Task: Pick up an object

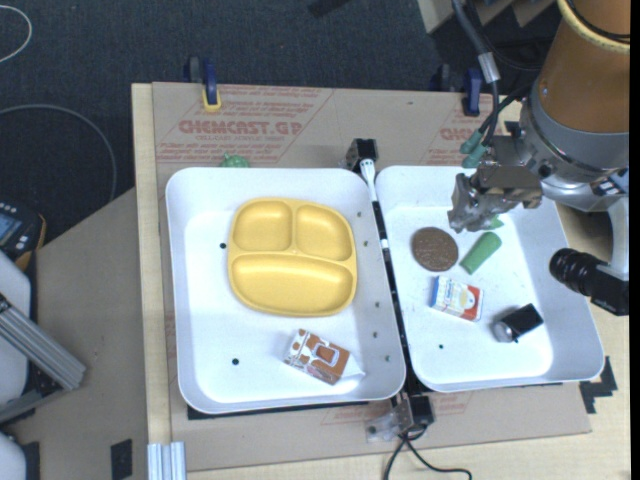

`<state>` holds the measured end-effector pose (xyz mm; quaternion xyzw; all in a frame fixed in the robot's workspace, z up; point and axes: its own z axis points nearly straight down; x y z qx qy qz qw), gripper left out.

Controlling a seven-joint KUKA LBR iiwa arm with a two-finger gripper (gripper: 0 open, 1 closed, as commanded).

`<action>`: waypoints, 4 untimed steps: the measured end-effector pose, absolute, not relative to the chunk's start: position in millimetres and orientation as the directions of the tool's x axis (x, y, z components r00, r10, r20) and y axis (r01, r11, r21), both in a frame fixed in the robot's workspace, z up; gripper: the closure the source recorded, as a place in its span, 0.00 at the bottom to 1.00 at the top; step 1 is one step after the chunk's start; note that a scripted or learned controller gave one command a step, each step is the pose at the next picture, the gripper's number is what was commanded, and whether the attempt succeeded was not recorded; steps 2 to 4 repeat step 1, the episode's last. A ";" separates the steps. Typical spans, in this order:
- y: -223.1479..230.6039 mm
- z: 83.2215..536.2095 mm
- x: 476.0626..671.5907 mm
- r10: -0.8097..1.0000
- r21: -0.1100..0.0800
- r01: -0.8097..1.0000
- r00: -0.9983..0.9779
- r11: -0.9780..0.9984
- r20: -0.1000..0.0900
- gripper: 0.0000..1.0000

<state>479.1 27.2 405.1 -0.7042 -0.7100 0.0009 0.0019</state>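
Reaching in from the right, the grey arm (585, 58) with its orange band hangs its gripper (472, 218) low over the upper part of the right bin (570, 363); how wide the claw stands, and whether anything is caught in it, I cannot tell, for the wrist hides it from above; just below it a green cylinder (480, 251) lies tilted on the bin floor, its upper end close under the claw; beside that, to the left, rests a brown round disc (435, 248); nearer the front sit a small white packet with orange and blue print (456, 297) and, to its right, a small black block (517, 322), apart from each other; the left bin (190, 298) holds a yellow divided plate (293, 255) in its middle and a brown-and-white patterned packet (318, 356) near its front edge, well apart from the plate; both bins rest side by side on a cardboard sheet (300, 118).
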 end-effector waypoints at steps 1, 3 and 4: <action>56.0 420.8 505.9 1.000 0.005 1.000 -0.004 0.004 0.001 1.00; 56.0 420.8 505.9 1.000 0.005 1.000 -0.004 0.004 0.001 1.00; 56.0 420.8 505.9 1.000 0.005 1.000 -0.004 0.004 0.001 1.00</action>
